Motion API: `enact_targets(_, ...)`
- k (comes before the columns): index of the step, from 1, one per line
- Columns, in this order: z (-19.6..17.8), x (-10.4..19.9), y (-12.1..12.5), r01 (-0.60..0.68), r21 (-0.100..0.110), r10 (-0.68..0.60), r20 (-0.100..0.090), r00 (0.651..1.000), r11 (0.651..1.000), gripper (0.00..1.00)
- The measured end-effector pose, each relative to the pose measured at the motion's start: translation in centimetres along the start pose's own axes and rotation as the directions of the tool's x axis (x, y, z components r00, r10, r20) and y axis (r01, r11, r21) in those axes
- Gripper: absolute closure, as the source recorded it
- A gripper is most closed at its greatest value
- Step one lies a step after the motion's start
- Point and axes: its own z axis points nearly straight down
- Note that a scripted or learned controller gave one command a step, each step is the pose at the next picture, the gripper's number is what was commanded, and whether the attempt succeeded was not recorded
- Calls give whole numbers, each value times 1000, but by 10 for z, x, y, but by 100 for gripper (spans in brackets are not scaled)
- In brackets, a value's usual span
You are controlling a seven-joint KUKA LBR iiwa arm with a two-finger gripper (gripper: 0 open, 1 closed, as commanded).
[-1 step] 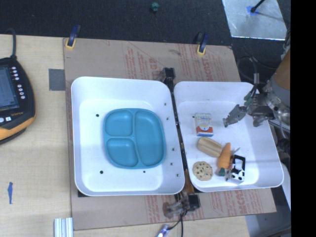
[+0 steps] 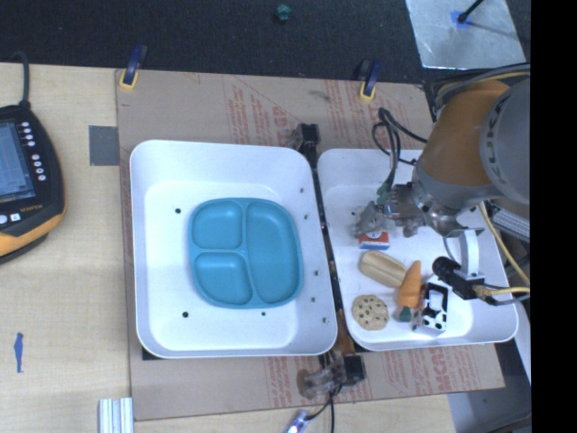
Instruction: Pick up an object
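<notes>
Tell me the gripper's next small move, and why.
Probably lower straight down a little. The gripper sits in the right bin just above a small red and blue object, nothing visibly held; the wooden cylinder lies close below, so avoid drifting that way.

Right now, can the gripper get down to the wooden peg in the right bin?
Probably yes. The gripper sits low in the right bin, just above the red-and-white item. The wooden peg lies right beside it with its top uncovered, though the carrot touches one end.
</notes>
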Motion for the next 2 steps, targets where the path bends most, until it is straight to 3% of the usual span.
enact_targets(1, 25, 4, 31, 0, -4, 0, 1, 1000, 1000, 0)
enact_targets(2, 25, 6, 10, -2, -2, 2, 0, 1000, 1000, 0)
